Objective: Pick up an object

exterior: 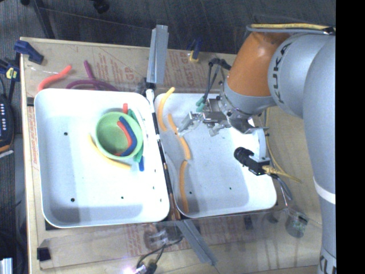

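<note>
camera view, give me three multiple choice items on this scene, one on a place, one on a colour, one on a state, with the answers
1. Where does the green bowl lie?
A. in the left bin
B. in the right bin
C. on the bare bench

2. What colour is the band above the arm's wrist?
A. blue
B. orange
C. yellow

3. How does the claw stand to the bins?
A. over the left bin
B. over the right bin
C. past both bins, over the floor

Answers:
1. A, the bowl sits inside the left bin with coloured pieces in and around it.
2. B, the orange band shows above the grey wrist.
3. B, the claw sits over the right bin, near its left wall.
</note>
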{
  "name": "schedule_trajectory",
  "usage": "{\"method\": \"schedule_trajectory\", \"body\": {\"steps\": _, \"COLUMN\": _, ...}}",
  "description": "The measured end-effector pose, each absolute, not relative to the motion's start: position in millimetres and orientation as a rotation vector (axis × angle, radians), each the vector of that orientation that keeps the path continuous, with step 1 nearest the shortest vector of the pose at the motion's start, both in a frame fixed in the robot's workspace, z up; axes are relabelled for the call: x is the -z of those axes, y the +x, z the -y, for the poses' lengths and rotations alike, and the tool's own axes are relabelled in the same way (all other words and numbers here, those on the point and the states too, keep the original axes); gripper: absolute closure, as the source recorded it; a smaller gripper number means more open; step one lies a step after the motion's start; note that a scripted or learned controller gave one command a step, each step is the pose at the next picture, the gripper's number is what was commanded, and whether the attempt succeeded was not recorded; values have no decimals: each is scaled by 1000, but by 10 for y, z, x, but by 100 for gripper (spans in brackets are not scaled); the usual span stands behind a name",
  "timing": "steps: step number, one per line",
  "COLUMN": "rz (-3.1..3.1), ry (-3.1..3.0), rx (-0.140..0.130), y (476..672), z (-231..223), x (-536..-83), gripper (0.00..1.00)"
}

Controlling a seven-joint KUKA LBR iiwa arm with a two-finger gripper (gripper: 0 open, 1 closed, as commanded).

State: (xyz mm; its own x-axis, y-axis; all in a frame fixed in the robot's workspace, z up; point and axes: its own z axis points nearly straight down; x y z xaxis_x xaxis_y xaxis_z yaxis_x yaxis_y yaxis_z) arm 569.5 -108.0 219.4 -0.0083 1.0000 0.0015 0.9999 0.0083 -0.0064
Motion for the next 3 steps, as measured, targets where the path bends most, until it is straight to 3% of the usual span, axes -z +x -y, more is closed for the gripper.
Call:
{"method": "schedule_trajectory", "body": {"steps": 1, "rz": 2455, "ry": -1960, "rx": -1, "y": 5702, "z": 1228, "x": -1019, "gripper": 0}}
{"method": "schedule_trajectory", "body": {"steps": 2, "rz": 2461, "ry": -1954, "rx": -4, "y": 5705, "z": 1228, "x": -1118, "gripper": 100}}
{"method": "schedule_trajectory", "body": {"steps": 3, "rz": 2399, "ry": -2027, "rx": 0, "y": 6339, "z": 424, "x": -1927, "gripper": 100}}
